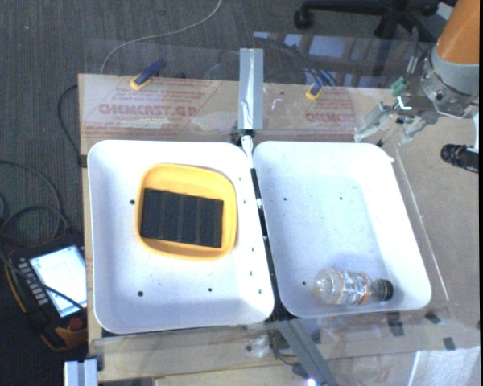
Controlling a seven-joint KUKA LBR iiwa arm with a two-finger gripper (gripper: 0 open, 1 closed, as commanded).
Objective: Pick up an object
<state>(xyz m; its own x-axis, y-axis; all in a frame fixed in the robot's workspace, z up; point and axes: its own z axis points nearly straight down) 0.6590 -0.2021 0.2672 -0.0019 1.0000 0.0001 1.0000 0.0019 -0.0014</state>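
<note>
Gripper (393, 125) above the far right corner of the right bin (338, 175), outside its rim — fingers spread, nothing between them. Plastic bottle (352, 287) on its side in the near right corner of the right bin, dark cap pointing right, well apart from the gripper. Yellow dish (187, 182) in the left bin (117, 296) — black ridged block (182, 218) inside it.

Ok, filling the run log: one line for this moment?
claw: above right bin's far corner | bottle: lying in right bin | yellow dish: left bin
</note>
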